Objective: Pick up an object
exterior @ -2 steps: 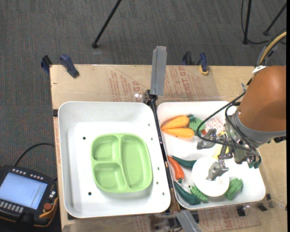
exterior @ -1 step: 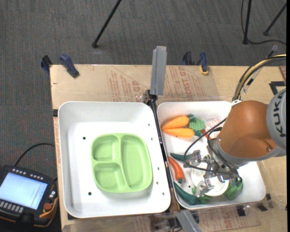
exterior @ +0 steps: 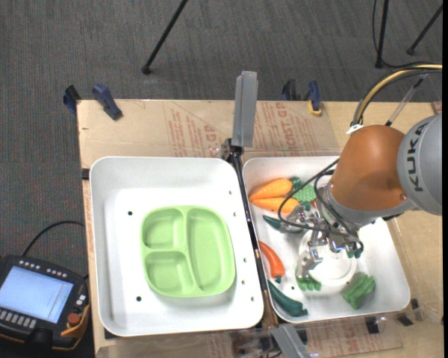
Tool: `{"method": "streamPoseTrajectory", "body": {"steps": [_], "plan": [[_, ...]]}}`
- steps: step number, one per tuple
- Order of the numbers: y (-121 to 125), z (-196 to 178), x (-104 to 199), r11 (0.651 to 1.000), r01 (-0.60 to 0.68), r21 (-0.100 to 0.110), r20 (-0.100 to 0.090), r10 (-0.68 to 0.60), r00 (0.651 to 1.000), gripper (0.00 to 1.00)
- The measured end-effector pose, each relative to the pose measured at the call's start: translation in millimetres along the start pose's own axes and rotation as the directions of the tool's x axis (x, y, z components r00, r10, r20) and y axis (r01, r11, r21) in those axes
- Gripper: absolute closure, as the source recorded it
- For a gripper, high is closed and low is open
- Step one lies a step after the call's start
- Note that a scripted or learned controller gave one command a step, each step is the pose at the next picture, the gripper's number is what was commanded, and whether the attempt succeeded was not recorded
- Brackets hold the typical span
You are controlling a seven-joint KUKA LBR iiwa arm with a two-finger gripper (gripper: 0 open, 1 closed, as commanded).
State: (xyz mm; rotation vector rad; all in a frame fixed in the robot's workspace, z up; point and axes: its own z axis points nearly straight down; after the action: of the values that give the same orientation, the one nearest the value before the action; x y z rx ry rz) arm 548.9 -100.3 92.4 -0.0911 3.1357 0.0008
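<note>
Camera view: at the bench's near left corner, off its edge, lies a black teach pendant [exterior: 36, 298] with a lit screen. On the cardboard-covered bench [exterior: 172, 125] the left bin [exterior: 104, 200] carries a light green divided plate [exterior: 187, 252], set roughly at its middle, with three compartments showing. An upright grey post [exterior: 245, 110] stands at the far edge where the two bins meet. The right bin [exterior: 399, 274] holds the toys: two orange carrots [exterior: 272, 192] near its far left corner, a dark green piece [exterior: 278, 221] just below them, an orange-red pepper-like piece [exterior: 271, 259] along its left wall, and a dark green long piece [exterior: 286, 299] at its near left corner. A white round object [exterior: 333, 268] sits near the middle of the near half, with a green leafy piece [exterior: 358, 289] just beside it toward the near right corner. The arm's orange band [exterior: 366, 171] hangs over the right bin, and the gripper [exterior: 317, 256] points down at the left rim of the white object; whether it is wide, narrow or holding anything cannot be told. Blue clamps [exterior: 104, 99] grip the bench's far edge.
</note>
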Motion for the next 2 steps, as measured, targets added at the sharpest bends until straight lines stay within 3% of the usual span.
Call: {"method": "streamPoseTrajectory", "body": {"steps": [1, 2], "plan": [[14, 4, -49, 0.997, -0.08, -0.001, 0.0, 0.08, 0.997, 0.0], [12, 6, -88, 0.997, -0.073, -0.001, -0.005, 0.073, 0.997, 0.0]]}}
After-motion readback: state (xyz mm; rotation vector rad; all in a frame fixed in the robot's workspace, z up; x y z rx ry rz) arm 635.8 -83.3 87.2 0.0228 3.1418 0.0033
